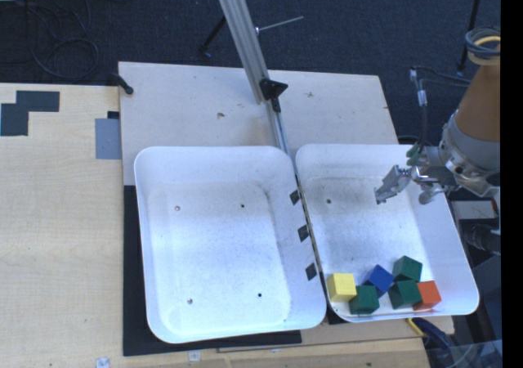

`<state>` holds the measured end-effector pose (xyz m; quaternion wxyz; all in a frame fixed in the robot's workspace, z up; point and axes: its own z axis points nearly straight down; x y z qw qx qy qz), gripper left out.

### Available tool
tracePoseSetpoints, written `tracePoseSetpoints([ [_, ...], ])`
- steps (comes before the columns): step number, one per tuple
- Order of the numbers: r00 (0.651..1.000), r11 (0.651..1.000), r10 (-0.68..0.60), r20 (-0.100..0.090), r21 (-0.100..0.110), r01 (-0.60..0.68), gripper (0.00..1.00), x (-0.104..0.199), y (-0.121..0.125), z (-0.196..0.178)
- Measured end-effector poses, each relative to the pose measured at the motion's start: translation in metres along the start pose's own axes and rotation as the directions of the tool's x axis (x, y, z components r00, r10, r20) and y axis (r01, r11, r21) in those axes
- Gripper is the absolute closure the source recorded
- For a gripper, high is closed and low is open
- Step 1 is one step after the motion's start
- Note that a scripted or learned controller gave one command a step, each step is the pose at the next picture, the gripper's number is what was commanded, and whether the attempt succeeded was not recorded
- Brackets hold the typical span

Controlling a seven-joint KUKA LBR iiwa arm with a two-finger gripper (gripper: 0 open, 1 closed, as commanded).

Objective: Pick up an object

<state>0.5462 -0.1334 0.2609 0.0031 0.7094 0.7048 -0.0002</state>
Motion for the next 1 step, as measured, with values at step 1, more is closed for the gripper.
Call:
tracePoseSetpoints([
  [1, 1.000, 1.000, -0.005, -0.007, 0.012, 0.005, 0.00, 0.0211, -0.0330, 0.0385],
])
